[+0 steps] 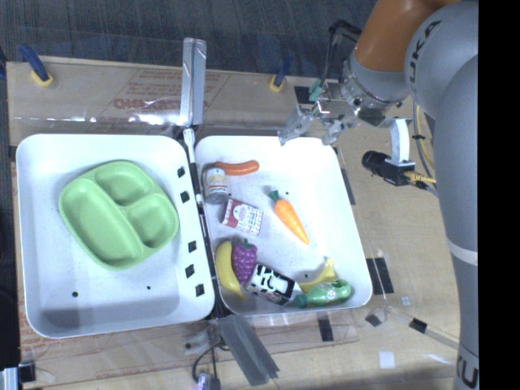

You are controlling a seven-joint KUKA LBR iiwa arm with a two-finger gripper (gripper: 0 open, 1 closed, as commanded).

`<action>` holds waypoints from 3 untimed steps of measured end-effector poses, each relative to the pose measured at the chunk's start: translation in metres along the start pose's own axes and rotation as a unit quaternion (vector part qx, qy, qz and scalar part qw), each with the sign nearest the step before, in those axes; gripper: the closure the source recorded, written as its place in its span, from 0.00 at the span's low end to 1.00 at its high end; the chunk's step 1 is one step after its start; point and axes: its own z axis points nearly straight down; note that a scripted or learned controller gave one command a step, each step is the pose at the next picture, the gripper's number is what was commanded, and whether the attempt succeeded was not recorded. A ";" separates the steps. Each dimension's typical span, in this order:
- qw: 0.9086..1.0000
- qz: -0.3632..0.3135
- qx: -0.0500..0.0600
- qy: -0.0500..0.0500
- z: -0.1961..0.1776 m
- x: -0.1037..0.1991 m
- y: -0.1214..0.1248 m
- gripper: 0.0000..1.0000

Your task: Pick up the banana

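Lower frame first: right bin (345,210) holds the clutter. Banana (227,271) lies along the bin's lower left wall, yellow, curved, just beside the purple grapes (244,257), which touch or overlap its right side. Below-right of the grapes sits a black-and-white carton (270,283), tilted. Next to it a green vegetable toy (327,294) at the bin's lower right corner, with a second yellow piece (318,275) just above it, type unclear.

Mid frame: red-and-white small box (243,217) near the bin's centre left, orange carrot (292,216) with green top lying diagonally to its right, apart from it. Small jar or can (215,183) upright near the left wall, sausage (236,168) just above it, roughly horizontal.

Left bin (32,218) holds a green divided plate (119,212), three compartments, nothing else seen in it.

Upper right of frame: gripper (311,127) hangs over the right bin's top edge, well apart from the banana, nothing between its fingers; the fingers look spread apart, a gap visible. Grey arm with orange band (394,19) comes in from the right edge above it
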 end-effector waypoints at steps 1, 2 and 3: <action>0.999 -0.043 0.000 0.000 0.117 -0.016 -0.052 0.00; 0.994 -0.110 -0.001 0.001 0.145 -0.042 -0.157 0.00; 0.995 -0.100 0.000 0.001 0.158 -0.057 -0.164 0.00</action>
